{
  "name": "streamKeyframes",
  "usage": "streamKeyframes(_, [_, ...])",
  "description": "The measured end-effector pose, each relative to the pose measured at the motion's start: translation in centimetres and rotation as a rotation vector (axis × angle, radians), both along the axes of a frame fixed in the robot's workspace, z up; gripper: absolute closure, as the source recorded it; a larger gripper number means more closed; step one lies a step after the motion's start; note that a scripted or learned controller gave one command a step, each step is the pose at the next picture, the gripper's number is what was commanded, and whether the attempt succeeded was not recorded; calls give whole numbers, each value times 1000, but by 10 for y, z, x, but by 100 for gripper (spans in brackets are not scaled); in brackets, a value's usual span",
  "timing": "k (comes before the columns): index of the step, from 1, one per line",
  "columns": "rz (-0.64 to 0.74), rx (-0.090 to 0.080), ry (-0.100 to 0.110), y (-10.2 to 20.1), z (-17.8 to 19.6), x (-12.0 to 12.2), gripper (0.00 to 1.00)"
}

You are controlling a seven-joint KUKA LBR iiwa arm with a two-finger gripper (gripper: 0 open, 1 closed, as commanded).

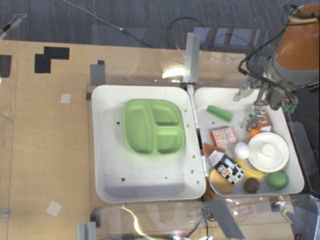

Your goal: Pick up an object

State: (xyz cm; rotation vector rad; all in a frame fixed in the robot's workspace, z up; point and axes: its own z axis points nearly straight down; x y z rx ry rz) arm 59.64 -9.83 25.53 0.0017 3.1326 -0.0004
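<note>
My gripper hangs over the upper right part of the right bin, below the grey wrist and orange band. Just beneath it lies a small orange object, partly hidden by the gripper, and I cannot tell whether they touch. Close by are a white bowl, a white egg, a red patterned box and a green stick. Nothing visibly sits in the gripper.
The right bin's front holds a yellow banana, a black-and-white block, a brown ball and a green ball. A green divided plate lies in the left bin. A metal post stands behind the bins.
</note>
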Motion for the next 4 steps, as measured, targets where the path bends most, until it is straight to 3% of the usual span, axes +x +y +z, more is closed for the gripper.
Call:
streamKeyframes(1, [-51,0,9,-71,-89,-4,0])
streamKeyframes(2, [-133,-1,-7,-101,-165,35,0])
streamKeyframes(3, [-275,1,-5,-101,-165,51,0])
streamKeyframes(4, [-312,2,-1,-106,-168,22,0])
